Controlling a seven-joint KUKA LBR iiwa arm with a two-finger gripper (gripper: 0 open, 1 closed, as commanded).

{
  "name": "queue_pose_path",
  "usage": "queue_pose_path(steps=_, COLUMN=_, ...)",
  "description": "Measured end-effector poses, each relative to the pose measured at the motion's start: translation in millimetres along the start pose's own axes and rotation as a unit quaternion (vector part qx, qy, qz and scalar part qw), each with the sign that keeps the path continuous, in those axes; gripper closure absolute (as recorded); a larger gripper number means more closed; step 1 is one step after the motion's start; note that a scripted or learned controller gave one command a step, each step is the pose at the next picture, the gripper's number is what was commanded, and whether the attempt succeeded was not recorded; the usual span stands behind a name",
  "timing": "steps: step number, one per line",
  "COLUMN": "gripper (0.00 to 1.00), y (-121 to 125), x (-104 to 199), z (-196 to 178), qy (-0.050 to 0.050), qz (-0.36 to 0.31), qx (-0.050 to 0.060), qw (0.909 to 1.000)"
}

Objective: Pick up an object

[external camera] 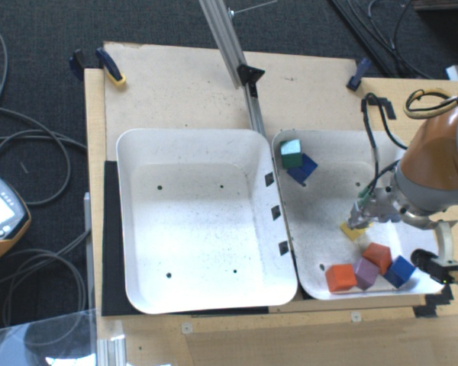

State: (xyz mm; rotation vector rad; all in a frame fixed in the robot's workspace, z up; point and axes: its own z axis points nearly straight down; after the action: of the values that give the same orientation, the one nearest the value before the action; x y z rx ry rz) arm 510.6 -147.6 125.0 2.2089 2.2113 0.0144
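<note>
Two bins; I've got the left bin [191, 219] well left of the claw. Green block [291, 153] on blue block [302, 168] sit up-left of it. Claw [359, 219] is down over the yellow block [353, 232], touching or just above; can't tell its state. Target looks small, rigid, light; I'd pinch flat opposite faces. Orange block [340, 277], purple block [366, 271] below it.
</note>
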Motion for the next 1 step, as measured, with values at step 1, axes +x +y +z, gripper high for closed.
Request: queue_pose_path(steps=1, gripper=1.0, y=-12.0, x=-46.2, z=-47.6, qy=0.0, qz=0.002, qx=0.006, qw=1.0)
